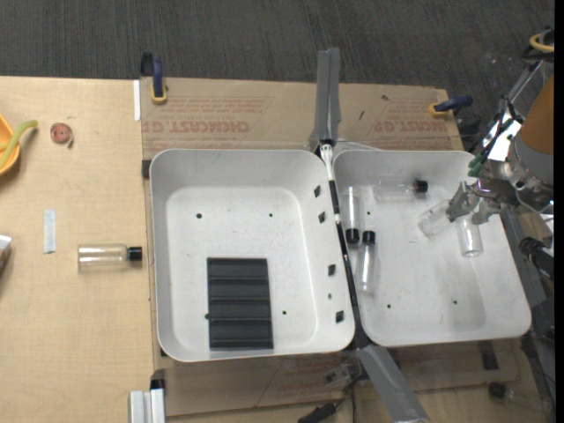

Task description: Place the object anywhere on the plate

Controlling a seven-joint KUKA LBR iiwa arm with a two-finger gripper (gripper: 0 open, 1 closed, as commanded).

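- Two white bins sit side by side in the camera view. The dark ribbed plate (238,304) lies in the left bin (176,236), towards its near edge.
- The gripper (470,204) hangs over the right bin (493,324), well apart from the plate and on the far side of the shared wall from it.
- A clear vial (472,238) shows just below the gripper, and a second clear vial (433,221) lies just beside it, on the plate's side. Either could be the object, and I cannot tell whether the gripper is clamped on one or merely above them.
- Three more capped vials (351,214) lie in the same bin, nearer the plate.
- Risks, as I judge them:
  - The smooth, see-through glass could slip from a poor grip on the way over the wall.
  - A round vial set on the ribbed plate may roll off.
  - A low carry could clip the bin wall.
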